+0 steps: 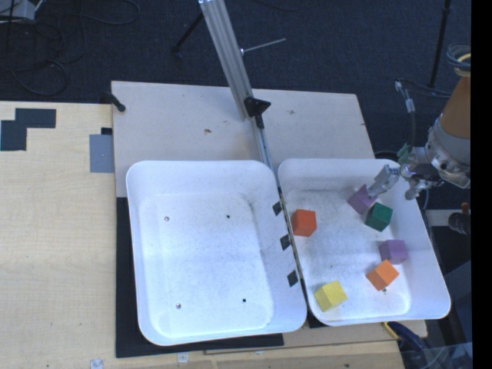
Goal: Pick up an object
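Gripper (382, 181) over right bin (430, 298), far right part, tip touching purple block (359, 200); I can't tell finger state. Green block (378, 217) just beside. Orange-red block (304, 223) near divider, yellow block (330, 295) near edge.

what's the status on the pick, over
Pincer low in right bin, beside purple block. Nothing seen held. Green block crowds close.

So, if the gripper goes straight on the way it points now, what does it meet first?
Most likely the purple block: the gripper points down-left at it, with the green block just beside. Depth is unclear from this slanted view.
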Controlling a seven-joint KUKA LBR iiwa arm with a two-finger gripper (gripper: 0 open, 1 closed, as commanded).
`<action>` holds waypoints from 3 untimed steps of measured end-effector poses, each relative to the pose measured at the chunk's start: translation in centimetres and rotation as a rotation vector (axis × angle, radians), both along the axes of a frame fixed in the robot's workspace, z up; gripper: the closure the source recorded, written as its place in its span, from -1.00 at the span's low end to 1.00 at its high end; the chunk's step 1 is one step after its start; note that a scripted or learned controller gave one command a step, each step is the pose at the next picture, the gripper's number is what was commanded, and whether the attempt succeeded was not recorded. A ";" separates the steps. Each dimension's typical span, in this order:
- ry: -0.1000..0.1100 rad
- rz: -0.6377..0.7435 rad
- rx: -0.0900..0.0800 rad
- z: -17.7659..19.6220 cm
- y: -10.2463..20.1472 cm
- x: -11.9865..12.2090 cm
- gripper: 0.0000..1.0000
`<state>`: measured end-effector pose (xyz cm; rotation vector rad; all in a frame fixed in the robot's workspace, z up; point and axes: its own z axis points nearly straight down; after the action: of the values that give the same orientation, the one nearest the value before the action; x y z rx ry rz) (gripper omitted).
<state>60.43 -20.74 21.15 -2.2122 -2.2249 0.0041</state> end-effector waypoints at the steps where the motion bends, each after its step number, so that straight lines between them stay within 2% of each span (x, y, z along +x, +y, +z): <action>1: -0.004 -0.001 -0.002 -12.3 -0.1 5.7 -1.00; 2: -0.004 0.002 -0.002 -11.1 0.0 5.7 1.00; 3: -0.014 -0.001 -0.005 -11.5 9.2 1.7 1.00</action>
<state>62.12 -11.54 9.62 -2.2230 -2.2332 -0.0065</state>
